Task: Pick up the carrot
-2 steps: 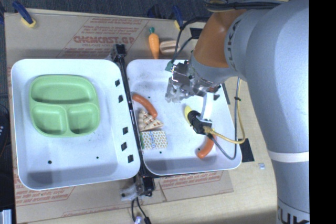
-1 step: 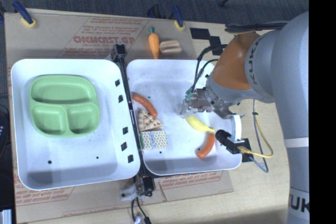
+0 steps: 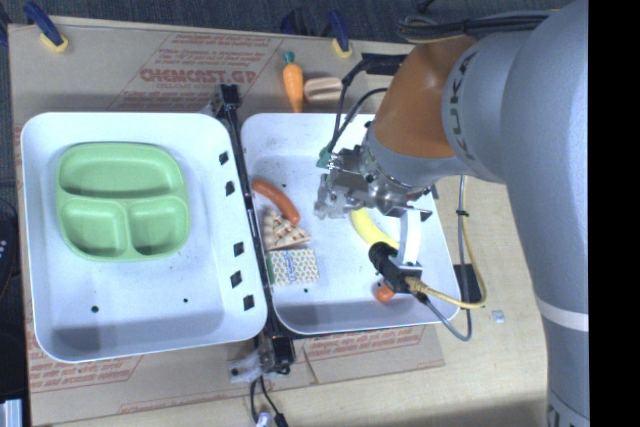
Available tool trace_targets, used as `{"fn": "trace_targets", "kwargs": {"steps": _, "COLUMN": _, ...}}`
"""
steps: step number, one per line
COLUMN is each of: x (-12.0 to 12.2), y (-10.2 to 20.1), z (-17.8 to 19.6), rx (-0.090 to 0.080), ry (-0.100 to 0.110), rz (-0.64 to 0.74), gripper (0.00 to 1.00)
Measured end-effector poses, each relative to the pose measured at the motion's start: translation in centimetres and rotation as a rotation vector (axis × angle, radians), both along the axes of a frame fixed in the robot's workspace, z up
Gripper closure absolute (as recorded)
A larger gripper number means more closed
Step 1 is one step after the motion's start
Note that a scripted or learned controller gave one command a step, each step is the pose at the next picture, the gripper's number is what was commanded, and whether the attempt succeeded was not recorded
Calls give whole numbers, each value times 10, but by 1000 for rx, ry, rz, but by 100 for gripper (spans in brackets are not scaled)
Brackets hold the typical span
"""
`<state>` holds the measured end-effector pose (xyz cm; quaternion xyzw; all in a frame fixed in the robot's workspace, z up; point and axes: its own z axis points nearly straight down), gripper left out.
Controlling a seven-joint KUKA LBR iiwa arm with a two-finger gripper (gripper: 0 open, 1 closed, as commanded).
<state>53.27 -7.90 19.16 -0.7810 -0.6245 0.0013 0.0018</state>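
Beyond the far rim of the right bin (image 3: 440, 310), the carrot (image 3: 292, 85) lies on the table (image 3: 180, 65). Over that bin hangs the gripper (image 3: 335, 195); whether it is open or closed, I cannot tell.

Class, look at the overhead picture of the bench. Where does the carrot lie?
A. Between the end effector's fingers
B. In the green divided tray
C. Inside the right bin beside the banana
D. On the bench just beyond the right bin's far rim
D: the carrot lies on the brown bench sheet past the right bin, apart from its far rim.
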Motion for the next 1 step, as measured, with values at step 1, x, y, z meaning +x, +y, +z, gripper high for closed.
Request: {"fn": "trace_targets", "kwargs": {"steps": 1, "x": 14, "y": -53, "z": 54, "rx": -1, "ry": -2, "rz": 200, "gripper": 100}}
